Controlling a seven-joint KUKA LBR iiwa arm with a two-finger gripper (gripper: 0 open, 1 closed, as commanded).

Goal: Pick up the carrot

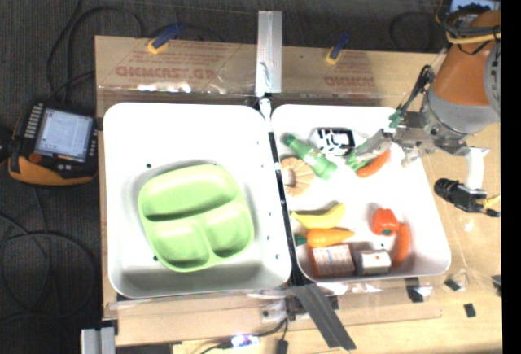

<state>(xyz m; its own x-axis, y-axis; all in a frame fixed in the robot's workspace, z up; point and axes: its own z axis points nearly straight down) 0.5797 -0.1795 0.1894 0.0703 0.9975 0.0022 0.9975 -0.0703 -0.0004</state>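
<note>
Pendant (55, 141): lying on the floor left of the table (163, 59), screen glowing
Left bin (130, 120): holding a green divided tray (195, 216) slightly tilted, sitting in the middle
Divider: bins touching along the centre seam
Right bin (431, 214): carrying a green bottle (310, 155) near the top left, with a black-and-white item (334, 138) just beside it
Lower part of right bin: showing a yellow banana (317, 216), an orange piece (330, 236) under it, a brown can (332, 260) along the near wall, a red-orange pepper (386, 221) to the right
Carrot (374, 164): hanging at a slant by the upper right of the right bin, green top pointing up-left, appearing lifted off the bin floor
Fingers (389, 139): closing narrowly on the carrot's upper end
Arm (460, 92): reaching in from the right, orange band showing above the wrist
</note>
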